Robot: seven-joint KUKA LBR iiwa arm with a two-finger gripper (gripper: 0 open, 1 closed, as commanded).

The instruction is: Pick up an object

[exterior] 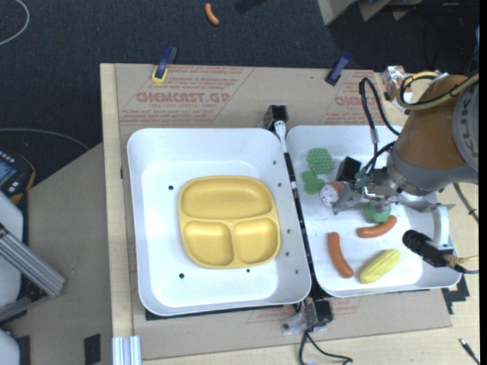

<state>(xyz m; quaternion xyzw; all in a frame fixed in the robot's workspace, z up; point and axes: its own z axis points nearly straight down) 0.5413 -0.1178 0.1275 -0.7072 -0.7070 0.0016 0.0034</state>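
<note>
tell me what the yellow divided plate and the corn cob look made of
Yellow divided plate: looks like moulded plastic, matte to satin, with soft rounded compartment edges and even colour. Corn cob: probably a plastic or rubber toy, with uniform yellow and a slight sheen; too small to tell which.

Bench: brown board surface bearing two white bins, left and right, side by side, apparently touching.

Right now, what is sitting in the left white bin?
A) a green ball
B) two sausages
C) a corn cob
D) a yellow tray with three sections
D: the yellow tray lies in the middle of the left bin, while the corn cob and both sausages lie in the right bin.
</note>
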